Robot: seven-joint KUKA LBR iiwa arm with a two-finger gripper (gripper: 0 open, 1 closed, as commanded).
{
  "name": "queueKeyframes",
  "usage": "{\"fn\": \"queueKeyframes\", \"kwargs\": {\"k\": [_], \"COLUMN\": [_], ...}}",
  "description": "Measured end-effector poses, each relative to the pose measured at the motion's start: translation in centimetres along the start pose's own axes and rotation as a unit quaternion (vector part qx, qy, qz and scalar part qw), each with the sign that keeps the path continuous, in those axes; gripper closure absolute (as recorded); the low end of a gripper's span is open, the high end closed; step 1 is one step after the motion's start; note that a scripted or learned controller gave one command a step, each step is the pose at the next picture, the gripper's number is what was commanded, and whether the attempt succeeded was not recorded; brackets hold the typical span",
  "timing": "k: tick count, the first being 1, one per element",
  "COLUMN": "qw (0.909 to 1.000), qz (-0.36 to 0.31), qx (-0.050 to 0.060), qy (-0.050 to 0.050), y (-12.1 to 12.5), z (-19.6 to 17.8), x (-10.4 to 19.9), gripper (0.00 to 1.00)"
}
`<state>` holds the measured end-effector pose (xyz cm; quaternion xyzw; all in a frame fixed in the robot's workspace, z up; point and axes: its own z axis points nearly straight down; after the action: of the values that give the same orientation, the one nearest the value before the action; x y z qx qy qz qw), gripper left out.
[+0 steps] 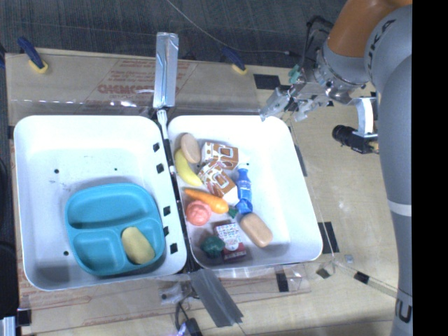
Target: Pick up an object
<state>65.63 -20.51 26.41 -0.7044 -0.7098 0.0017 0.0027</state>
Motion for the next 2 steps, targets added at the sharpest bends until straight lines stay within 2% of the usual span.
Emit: {"fn": "queueKeyframes", "kwargs": {"k": [1,2], "qw": [0.9988,0.9955], "qz": [-0.049,-0.094], "qx": [0.003,-0.006], "qy": [0.0,-0.002], "y": [-4.7,-11.4], "z": [13.6,17.0], "x": [1.4,2.4], "gripper": [0.0,0.0]}}
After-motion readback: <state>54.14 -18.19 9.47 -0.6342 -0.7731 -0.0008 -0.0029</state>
